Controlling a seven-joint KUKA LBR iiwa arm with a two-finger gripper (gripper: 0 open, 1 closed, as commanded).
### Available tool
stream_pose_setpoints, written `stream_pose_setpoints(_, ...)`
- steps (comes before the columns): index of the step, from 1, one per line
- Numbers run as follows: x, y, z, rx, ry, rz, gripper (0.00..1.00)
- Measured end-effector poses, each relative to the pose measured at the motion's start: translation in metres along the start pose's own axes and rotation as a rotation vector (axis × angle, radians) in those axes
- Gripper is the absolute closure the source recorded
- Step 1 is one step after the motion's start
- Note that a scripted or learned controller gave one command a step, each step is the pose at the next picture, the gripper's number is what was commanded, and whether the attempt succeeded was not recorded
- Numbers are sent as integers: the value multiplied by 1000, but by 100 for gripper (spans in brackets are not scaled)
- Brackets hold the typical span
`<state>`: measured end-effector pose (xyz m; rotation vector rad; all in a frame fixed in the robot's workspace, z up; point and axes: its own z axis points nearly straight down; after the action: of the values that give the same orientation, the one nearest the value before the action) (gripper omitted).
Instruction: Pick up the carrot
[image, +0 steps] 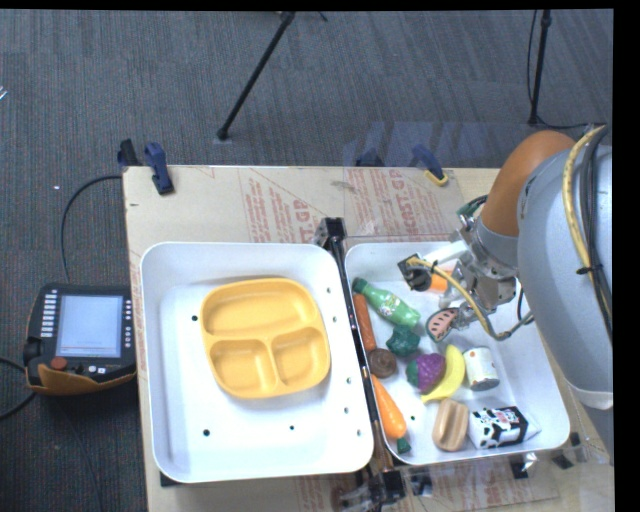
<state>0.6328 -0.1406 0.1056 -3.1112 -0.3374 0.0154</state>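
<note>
1. The carrot (389, 402) lies at the right bin's (548, 385) lower left edge, beside a second one (365, 322).
2. Likely light, stiff, smooth plastic; best gripped mid-body.
3. The hand (470, 300) hovers upper right; its finger state cannot be told.

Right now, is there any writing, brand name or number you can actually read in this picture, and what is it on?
None can be read.
Bench board: faint red print, too blurred.
Milk carton: dark patches, no legible words.
Green bottle: label too small.
Handheld screen: too small.
</note>
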Motion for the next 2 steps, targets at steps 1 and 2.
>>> stream_pose_setpoints(1, 0, 0, 0, 0, -1, -1, 0)
stream_pose_setpoints(2, 0, 0, -9, 4, -1, -2, 100)
